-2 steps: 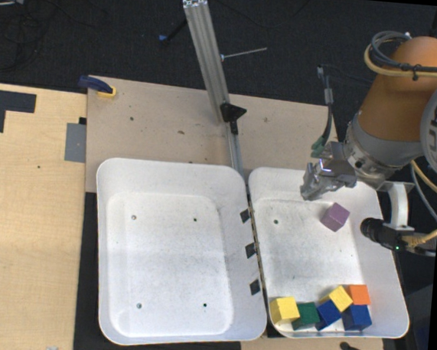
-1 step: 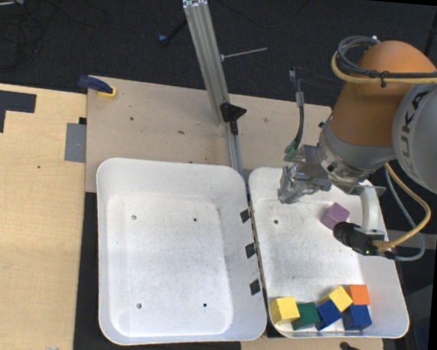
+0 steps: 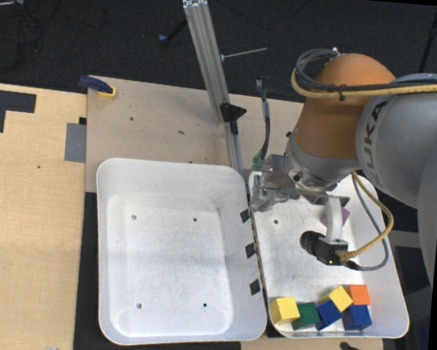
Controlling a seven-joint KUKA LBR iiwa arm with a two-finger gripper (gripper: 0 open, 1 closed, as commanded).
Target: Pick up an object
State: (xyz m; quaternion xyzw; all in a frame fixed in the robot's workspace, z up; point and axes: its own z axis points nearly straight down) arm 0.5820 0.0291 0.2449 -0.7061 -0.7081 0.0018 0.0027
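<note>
Camera view places our gripper (image 3: 267, 189) at the right bin (image 3: 289, 239)'s upper-left edge, finger state indeterminate. We note the blocks (image 3: 329, 308) clustered against its near wall; crowding there risks a failed grasp.

Single fixed overhead camera, slanted down on both bins (image 3: 117, 191), arm (image 3: 407, 127) entering from right

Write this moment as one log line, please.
arm: over right white bin | gripper: near its top-left corner | small coloured blocks: clustered at near edge, untouched
</note>
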